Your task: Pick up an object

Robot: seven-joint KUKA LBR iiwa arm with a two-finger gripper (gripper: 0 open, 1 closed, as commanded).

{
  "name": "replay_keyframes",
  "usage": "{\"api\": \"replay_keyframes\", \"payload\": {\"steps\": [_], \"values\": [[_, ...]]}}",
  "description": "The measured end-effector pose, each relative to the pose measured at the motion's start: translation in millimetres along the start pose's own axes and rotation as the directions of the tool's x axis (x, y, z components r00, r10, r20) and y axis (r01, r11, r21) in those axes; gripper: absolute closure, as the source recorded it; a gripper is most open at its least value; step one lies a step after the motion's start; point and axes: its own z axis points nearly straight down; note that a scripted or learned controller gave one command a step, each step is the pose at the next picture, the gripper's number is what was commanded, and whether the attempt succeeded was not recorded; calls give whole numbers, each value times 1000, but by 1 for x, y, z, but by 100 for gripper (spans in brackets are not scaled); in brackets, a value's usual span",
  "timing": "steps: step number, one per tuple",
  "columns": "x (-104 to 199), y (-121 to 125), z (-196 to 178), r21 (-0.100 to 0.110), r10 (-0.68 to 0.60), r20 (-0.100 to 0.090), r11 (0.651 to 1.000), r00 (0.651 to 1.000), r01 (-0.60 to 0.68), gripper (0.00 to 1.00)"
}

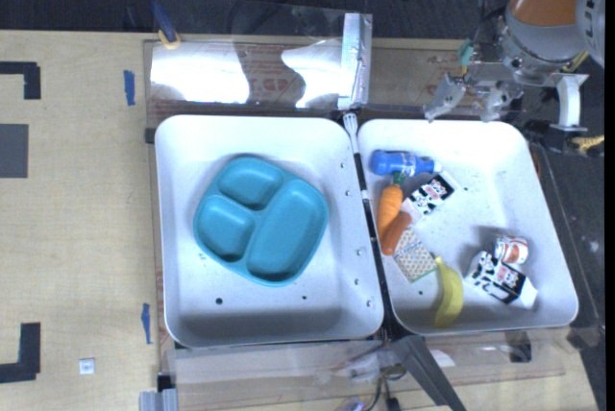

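Above right bin's (538, 171) far rim — pincer (468, 102) spread, empty

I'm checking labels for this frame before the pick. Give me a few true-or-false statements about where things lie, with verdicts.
1. The blue plate lies in the left bin. True.
2. The banana lies in the left bin. False: it lies in the right bin, near the front edge.
3. The carrot lies beside the blue bottle. True.
4. The gripper holds the carrot. False: it hangs above the right bin's far edge, away from the carrot.
5. The plate has three compartments. True.
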Motion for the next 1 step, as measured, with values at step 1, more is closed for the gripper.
{"api": "replay_keyframes", "payload": {"steps": [1], "values": [[0, 8, 132, -25, -70, 3, 997, 998, 70, 0]]}}
